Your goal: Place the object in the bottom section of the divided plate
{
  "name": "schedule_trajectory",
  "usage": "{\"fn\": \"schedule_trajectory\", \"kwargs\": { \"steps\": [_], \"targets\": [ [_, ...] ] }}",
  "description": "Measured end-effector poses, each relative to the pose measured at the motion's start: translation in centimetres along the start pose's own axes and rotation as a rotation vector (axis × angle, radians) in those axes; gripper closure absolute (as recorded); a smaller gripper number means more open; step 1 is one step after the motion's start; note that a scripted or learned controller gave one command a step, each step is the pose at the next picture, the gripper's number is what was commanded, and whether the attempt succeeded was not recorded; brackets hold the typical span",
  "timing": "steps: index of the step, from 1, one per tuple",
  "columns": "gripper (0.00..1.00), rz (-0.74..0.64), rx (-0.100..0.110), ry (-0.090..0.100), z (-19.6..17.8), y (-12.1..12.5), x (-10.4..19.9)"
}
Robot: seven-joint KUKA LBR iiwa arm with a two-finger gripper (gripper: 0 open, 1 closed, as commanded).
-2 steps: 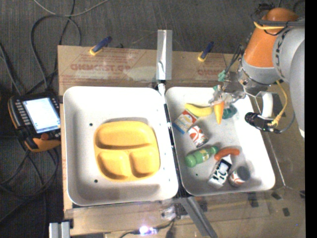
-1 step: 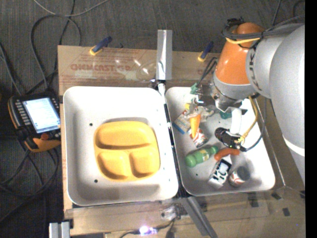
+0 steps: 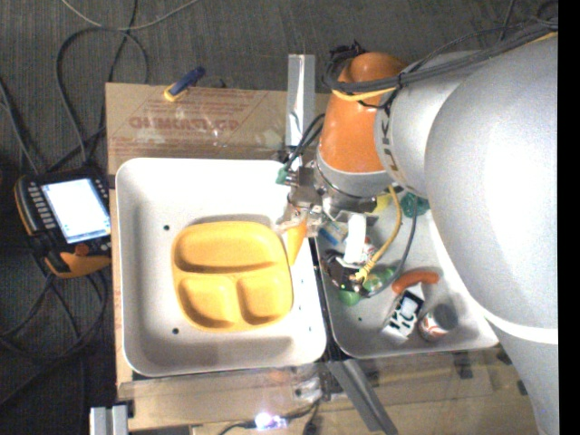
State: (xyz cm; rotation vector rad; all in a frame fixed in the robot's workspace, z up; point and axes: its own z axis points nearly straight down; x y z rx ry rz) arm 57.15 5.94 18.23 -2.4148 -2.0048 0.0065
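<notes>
The floor [image 3: 181,25] was dark grey carpet with black cables [image 3: 91,34] lying on it. At the far left sat a small handheld screen [image 3: 68,208], lit up. Next to it the table [image 3: 208,125] had a brown cardboard sheet on top, and a blue and yellow tool [image 3: 184,83] lay on the cardboard's far edge.

The left bin [image 3: 136,270] was white and held a yellow divided plate [image 3: 234,273]. The plate had one long part and two smaller parts.

Just past the plate's right edge, the claw [image 3: 304,216] hung low by the wall between the two bins. Something orange [image 3: 295,234] showed at its tip, touching the plate's rim. I could not tell how wide the claw was.

The right bin [image 3: 362,329] held a green thing [image 3: 352,285], an orange thing [image 3: 415,281], a black and white box [image 3: 404,315] and a round tin [image 3: 433,323]. The big grey arm [image 3: 489,170] with its orange band [image 3: 358,116] covered the right side.
</notes>
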Motion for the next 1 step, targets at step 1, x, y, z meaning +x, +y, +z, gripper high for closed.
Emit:
{"fn": "schedule_trajectory", "kwargs": {
  "steps": [1],
  "targets": [
    [0.00,0.000,0.000,0.000,0.00,0.01,-0.03]
  ]
}}
